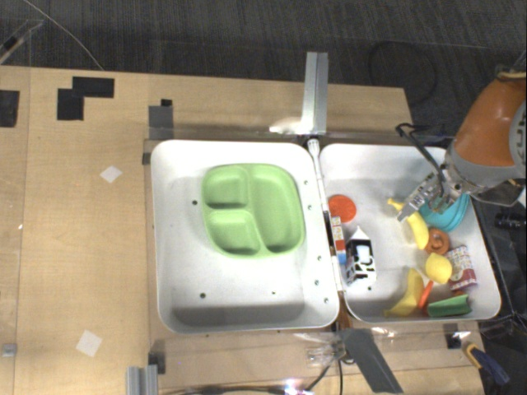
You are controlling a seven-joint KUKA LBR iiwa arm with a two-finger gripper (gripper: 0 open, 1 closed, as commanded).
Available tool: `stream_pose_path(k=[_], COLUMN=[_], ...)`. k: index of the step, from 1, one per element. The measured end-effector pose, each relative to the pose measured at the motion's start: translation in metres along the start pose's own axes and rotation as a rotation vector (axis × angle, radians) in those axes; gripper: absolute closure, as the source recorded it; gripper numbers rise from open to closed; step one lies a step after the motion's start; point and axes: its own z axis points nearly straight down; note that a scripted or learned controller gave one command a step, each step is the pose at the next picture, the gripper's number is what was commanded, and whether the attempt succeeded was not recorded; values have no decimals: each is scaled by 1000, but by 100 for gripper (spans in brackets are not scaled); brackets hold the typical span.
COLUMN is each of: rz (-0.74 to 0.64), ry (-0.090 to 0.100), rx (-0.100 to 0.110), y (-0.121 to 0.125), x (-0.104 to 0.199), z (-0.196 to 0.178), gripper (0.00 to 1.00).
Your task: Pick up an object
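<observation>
Your claw [424, 196] hangs over the right bin [362, 167] beside a yellow banana [416, 229]; its grip I cannot tell.

A light wooden bench [74, 245] fills most of the view, with black patches [82, 95] near its far left corner. Beyond it lies dark grey carpet [206, 15]. A metal post [316, 93] stands at the bench's far edge, and light glints off it.
</observation>
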Motion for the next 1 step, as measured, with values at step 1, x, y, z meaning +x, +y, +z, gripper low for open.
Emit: stream_pose_path(k=[1], rz=[-1], ry=[2], rx=[0], y=[0], x=[1], z=[1], gripper=[0])
